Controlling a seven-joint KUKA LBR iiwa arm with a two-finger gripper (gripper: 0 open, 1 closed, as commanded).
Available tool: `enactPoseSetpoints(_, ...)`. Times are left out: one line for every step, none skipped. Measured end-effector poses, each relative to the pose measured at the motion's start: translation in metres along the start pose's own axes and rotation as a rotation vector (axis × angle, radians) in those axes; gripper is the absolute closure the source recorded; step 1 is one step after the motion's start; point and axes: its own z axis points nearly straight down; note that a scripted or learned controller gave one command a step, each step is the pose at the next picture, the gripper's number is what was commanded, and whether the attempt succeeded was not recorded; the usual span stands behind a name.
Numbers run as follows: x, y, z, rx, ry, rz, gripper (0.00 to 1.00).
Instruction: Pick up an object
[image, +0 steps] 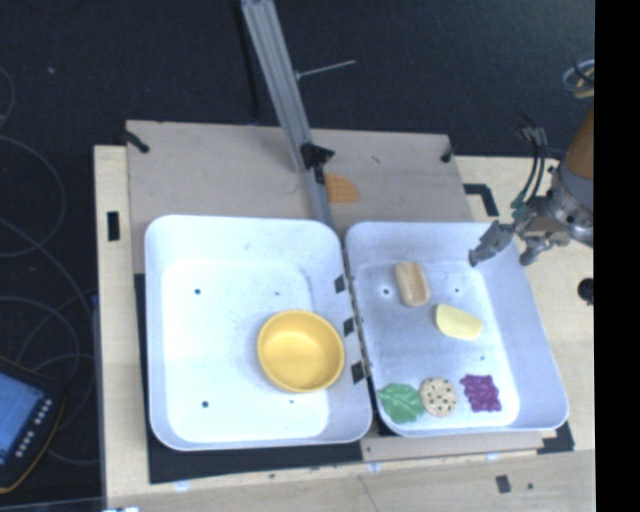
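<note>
In the right bin (520, 300) lie a tan bread roll (411, 283), a yellow lemon-shaped piece (458, 322), a green leaf (400, 402), a round cookie (437, 396) and a purple grape bunch (481, 392). The left bin (190, 260) holds a yellow bowl (299, 350). My gripper (512, 245) hangs at the right bin's upper right corner, above its rim, fingers spread and nothing between them. It stands well to the right of the bread roll and above the lemon piece.
A grey metal post (285, 95) slants up from between the bins at the back. An orange patch (340, 188) lies on the brown board behind the bins. A tablet (20, 420) sits at the lower left off the bench.
</note>
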Motion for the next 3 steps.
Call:
enactPoseSetpoints(0.000,0.000,0.000,0.000,-0.001,0.000,0.00)
enactPoseSetpoints(0.002,0.006,0.045,0.003,0.000,-0.002,0.00)
enactPoseSetpoints(0.007,0.002,0.089,0.004,0.000,0.000,0.00)
